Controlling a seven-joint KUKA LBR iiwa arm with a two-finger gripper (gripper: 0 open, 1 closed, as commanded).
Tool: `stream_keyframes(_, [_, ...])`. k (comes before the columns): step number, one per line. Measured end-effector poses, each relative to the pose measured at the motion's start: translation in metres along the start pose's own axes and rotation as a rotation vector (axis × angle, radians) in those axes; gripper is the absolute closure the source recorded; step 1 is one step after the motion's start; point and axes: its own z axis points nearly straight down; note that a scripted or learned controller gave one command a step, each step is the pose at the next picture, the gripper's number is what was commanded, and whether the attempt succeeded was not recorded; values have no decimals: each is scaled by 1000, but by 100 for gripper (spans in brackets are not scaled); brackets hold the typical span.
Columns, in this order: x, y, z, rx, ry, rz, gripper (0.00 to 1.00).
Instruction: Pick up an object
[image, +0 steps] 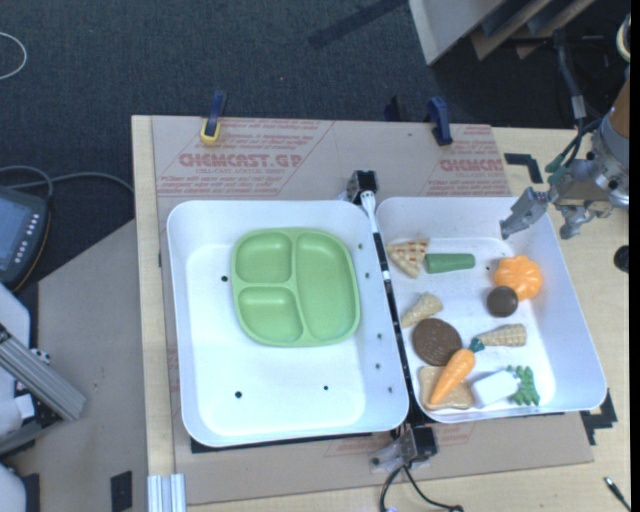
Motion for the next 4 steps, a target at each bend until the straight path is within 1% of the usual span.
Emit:
stream_keyframes(1, [0, 2, -6, -10, -2, -3, 0])
stream_keyframes(2, [-4, -1, 41, -5, -1, -2, 0])
stream_keyframes(3, [-11, -1, 89, -5, -1, -2, 0])
stream_keyframes(4, [-11, -1, 134, -5, 0, -3, 0])
